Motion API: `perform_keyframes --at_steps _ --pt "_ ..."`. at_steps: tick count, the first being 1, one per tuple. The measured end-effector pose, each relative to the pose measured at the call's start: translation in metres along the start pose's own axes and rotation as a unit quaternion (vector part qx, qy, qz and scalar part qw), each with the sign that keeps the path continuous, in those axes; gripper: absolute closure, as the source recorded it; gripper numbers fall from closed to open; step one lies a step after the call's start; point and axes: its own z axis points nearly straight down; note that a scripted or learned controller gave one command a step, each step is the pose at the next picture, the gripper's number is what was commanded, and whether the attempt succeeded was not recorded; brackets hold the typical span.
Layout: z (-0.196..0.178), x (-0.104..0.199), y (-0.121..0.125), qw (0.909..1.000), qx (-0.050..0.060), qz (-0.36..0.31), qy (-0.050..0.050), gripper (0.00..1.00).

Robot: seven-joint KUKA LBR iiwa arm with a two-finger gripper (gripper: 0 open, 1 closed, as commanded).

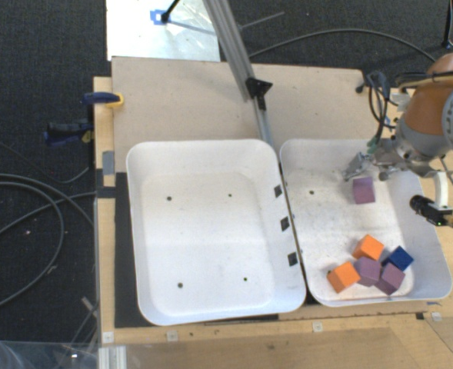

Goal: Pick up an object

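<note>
Glare and small scale made the gripper (362,167) hard to read: it sat over the upper part of the right bin (318,229), and whether its jaws were spread or pressed together could not be told. A purple cube (364,191) lay just below and beside the gripper, close enough that contact could not be ruled in or out, and nothing showed the cube between the fingers. The arm (434,121) was cut off by the right edge of the view, so only its orange band and grey wrist were seen. Cables around the wrist blurred its outline.

Along the right bin's lower wall a cluster of blocks crowded together: an orange cube (343,277) at the left, a second orange cube (369,247) above it, two more purple cubes (368,270) (391,278) touching each other, and a blue cube (399,257) nearest the right rim. Their touching faces hid parts of one another. The middle of the right bin's floor lay open between the lone purple cube and that cluster.

The left bin (211,229) showed a bare white floor with a few dark dots. A grey pole (238,48) crossed the bench (180,98) at a slant and ended near the seam between the bins.
</note>
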Motion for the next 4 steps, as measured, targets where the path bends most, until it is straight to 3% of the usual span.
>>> perform_keyframes --at_steps 1,2,3,4 --pt "0.011 0.018 -0.023 0.9999 0.013 0.001 0.002 0.00" --pt "0.010 0.023 -0.054 0.9999 0.014 0.003 0.002 0.00" --pt "-0.001 0.022 -0.051 0.9999 0.011 0.001 0.002 1.00" --pt "0.009 0.095 -0.049 0.9999 0.011 -0.002 0.003 1.00"
